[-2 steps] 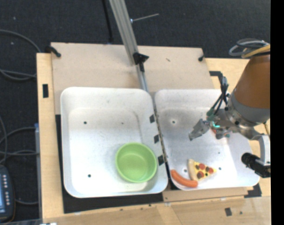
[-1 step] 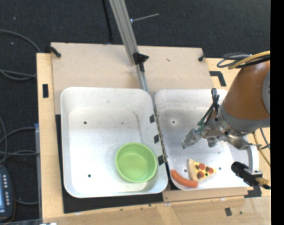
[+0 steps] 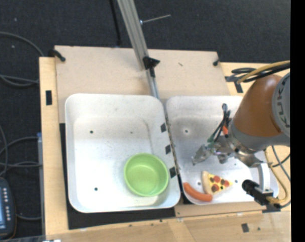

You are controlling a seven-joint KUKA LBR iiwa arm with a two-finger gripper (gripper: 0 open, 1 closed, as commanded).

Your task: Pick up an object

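Note:
A toy pizza slice (image 3: 214, 182) lies near the front of the right bin (image 3: 192, 115). Just left of it, along the bin's front rim, is an orange-red sausage (image 3: 196, 192). A green bowl (image 3: 146, 174) stands upright in the front right corner of the left bin (image 3: 97, 130). My gripper (image 3: 204, 154) reaches in from the right and hangs over the middle of the right bin, slightly behind and left of the pizza slice. Nothing shows in its grasp.
A slanted metal pole (image 3: 137, 37) rises from the back of the bench, ending near the divide between the bins. The grey arm with its orange band (image 3: 260, 107) covers the right bin's right side. Cables lie on the dark floor at left.

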